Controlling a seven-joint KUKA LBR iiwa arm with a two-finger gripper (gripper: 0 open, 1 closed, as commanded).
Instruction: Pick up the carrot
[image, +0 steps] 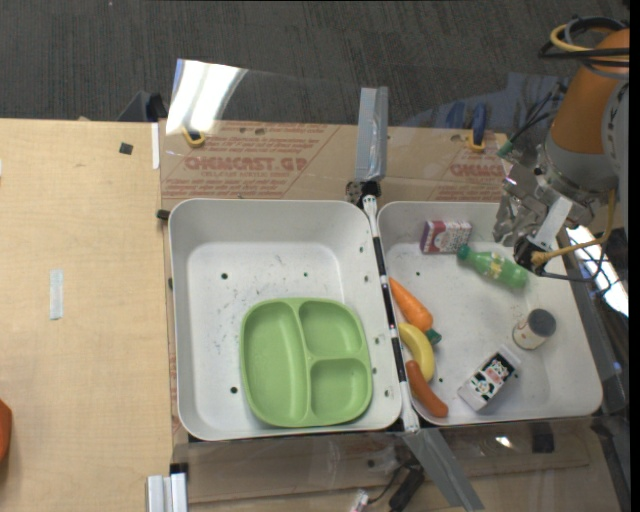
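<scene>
The orange carrot (411, 304) lies in the right bin (560, 400) against its left wall, pointing up-left. A yellow banana (419, 350) lies just below it, touching its lower end. My gripper (520, 226) hangs over the bin's upper right corner, far right of the carrot, above the cap end of a green bottle (494, 267). Nothing shows between the fingers.
The right bin also holds a small pink-and-white carton (445, 236), a round grey-topped container (533, 328), a black-and-white box (487, 380) and a red-orange sausage (426, 392). In the left bin (200, 300) sits a green divided plate (306, 361).
</scene>
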